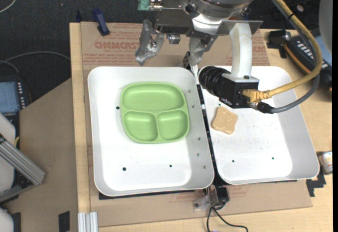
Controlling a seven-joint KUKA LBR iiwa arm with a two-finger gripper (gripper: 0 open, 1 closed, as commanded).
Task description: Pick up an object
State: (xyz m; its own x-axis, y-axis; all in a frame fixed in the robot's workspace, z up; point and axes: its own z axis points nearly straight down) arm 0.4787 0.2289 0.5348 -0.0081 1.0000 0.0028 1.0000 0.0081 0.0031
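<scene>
Toast (224, 120) in right bin (285, 151), beside green tray (155, 112).

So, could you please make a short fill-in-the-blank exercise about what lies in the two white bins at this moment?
1. The divided plate in the left bin is ____ in colour.
2. The plate has ____ compartments.
3. The toast-like piece lies in the ____ bin.
4. The gripper is above the ____ edge of the bins.

Missing words: green; three; right; far
</scene>
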